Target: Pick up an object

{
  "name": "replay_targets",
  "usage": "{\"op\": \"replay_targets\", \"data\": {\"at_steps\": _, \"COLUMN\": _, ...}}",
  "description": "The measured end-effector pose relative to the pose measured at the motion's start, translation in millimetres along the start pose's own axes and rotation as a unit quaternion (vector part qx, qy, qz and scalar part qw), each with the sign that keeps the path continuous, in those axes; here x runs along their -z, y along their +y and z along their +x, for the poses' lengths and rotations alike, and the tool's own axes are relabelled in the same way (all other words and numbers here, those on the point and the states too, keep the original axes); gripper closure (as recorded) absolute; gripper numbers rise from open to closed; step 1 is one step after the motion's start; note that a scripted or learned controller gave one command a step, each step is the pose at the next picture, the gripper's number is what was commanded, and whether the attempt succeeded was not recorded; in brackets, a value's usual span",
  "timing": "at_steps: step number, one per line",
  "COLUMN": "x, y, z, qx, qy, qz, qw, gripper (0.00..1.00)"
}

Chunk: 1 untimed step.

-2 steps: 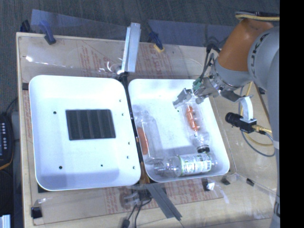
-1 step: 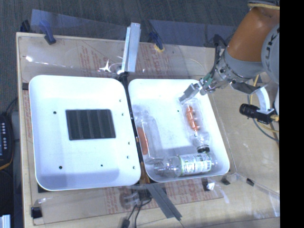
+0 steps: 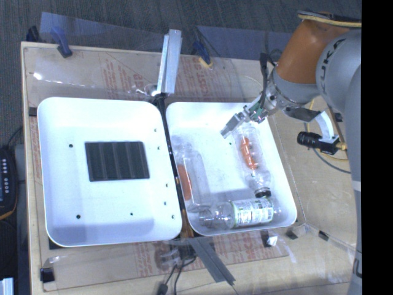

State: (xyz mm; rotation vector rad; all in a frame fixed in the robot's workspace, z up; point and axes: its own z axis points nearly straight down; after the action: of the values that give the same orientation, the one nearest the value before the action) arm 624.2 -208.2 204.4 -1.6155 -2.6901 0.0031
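Worktop (image 3: 92, 78) carries two white bins; left bin (image 3: 61, 128) has dark grille insert (image 3: 116, 161).

Right bin (image 3: 212, 118) holds three clear plastic bottles: labelled bottle (image 3: 245, 214) lying along near wall, bottle with orange inside (image 3: 252, 158) at right, third (image 3: 187, 174) against left wall.

Bottles likely light, thin-walled, slick, prone to roll and dent; best grip across the body's width, mid-length.

Hand (image 3: 242, 120) over bin's far part, just above orange-filled bottle's top end; whether open or closed cannot tell, nothing seen held.
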Motion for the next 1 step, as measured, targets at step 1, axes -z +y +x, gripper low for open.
{"op": "replay_targets", "data": {"at_steps": 1, "x": 40.9, "y": 20.1, "z": -10.7, "qx": 0.173, "qy": -0.003, "qz": -0.002, "qw": 0.9850, "gripper": 0.00}}
